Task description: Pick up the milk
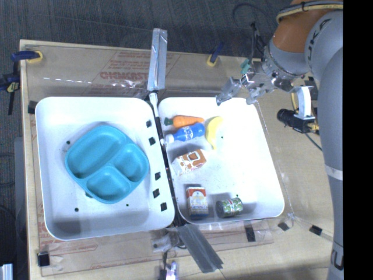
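The pincer (233, 92) hovers over the right bin's (265, 156) far edge, fingers spread apart and holding nothing. The milk (197, 201) stands near that bin's front edge, beside a green can (229, 206).

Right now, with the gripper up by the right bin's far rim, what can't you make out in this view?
- Gripper: too small and blurred to tell whether it is open or shut.
- Milk carton: label print too small to read.
- Can: label unreadable, too small.
- Arm: cut off by the top edge of the camera view.
- Blue tray: hides the left bin's floor beneath it.
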Tool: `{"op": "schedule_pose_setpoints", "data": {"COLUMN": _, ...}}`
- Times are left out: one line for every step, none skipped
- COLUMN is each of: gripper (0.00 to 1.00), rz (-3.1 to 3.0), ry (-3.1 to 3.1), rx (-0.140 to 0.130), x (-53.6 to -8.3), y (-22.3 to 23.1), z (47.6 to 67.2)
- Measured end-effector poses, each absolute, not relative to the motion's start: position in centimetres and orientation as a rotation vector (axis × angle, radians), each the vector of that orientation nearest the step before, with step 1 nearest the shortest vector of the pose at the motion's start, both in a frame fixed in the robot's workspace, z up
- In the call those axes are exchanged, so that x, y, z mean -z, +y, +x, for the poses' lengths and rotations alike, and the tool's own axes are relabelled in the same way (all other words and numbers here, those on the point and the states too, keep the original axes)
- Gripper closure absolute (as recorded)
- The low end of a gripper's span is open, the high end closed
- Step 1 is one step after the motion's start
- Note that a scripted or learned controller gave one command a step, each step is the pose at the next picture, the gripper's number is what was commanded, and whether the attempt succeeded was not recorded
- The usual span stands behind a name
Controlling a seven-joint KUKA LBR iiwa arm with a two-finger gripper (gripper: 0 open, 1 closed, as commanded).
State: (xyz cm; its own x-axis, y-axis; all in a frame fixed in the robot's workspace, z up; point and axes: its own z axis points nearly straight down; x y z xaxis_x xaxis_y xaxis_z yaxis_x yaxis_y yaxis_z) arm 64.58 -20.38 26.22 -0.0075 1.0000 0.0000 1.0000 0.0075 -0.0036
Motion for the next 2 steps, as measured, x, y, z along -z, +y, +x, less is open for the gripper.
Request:
{"op": "schedule_pose_setpoints", "data": {"gripper": 0.0, "rz": -2.118, "ry": -2.316, "rx": -0.004, "x": -10.0, "y": -15.2, "z": 57.4}}
{"op": "schedule_pose_setpoints", "data": {"gripper": 0.0, "rz": -1.781, "ry": -2.604, "rx": -0.004, "x": -9.5, "y": -12.4, "z": 51.6}}
